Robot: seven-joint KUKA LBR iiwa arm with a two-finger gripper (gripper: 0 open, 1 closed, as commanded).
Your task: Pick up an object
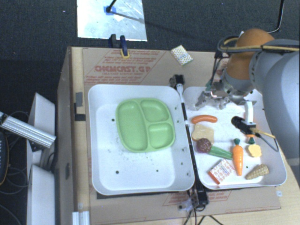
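The gripper (212,99) hangs over the far edge of the right bin (276,172), near its far-left corner; whether it is wide, narrow or holding anything cannot be told. A sausage (205,119) lies just nearer than it, with a bread slice (203,133) and a dark round item (204,145) along the bin's left edge. A carrot (238,159) and cone (257,171) sit toward the near-right corner. The left bin (105,172) carries a green divided plate (145,124) at its centre.

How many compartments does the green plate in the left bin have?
3. The green plate has one long compartment down its left side, one at upper right and one at lower right. All three show fully.
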